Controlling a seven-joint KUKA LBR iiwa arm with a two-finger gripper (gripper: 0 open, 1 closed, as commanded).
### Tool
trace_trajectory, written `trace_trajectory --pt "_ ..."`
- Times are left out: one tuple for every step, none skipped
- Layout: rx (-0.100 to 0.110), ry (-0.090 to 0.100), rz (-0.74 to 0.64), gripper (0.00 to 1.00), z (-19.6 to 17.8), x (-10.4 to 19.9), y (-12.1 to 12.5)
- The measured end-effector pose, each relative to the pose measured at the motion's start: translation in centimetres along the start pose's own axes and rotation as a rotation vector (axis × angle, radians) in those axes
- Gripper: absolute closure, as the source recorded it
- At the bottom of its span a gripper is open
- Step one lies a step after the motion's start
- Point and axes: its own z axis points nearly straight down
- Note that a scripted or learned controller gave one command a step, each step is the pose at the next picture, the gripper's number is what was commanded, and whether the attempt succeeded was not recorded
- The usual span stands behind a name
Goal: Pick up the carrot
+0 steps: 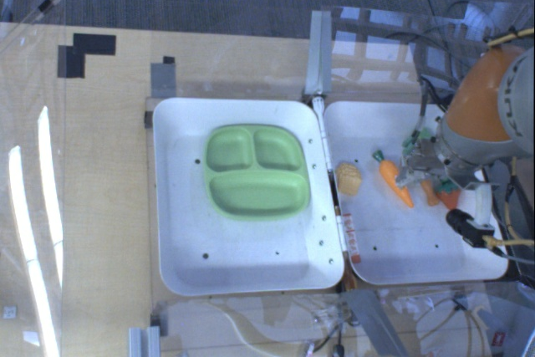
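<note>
The carrot (393, 181), orange with a small green top, lies at a slant in the middle of the right bin (418, 259). My gripper (416, 165) hangs low over the bin just right of the carrot, close to its thick end or touching it. The arm's orange band (483, 100) rises above it from the right. I see nothing lifted off the bin floor.
A beige round item (348, 177) lies left of the carrot near the bin divider. A second orange piece (430, 191) and a red item (449, 198) sit under the wrist. A green divided plate (255, 171) rests in the left bin (184, 247). Cables run along the right edge.
</note>
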Motion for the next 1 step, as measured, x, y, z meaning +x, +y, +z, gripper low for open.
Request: trace_trajectory --pt "0.004 -0.002 0.336 1.0 -6.14 7.15 0.81"
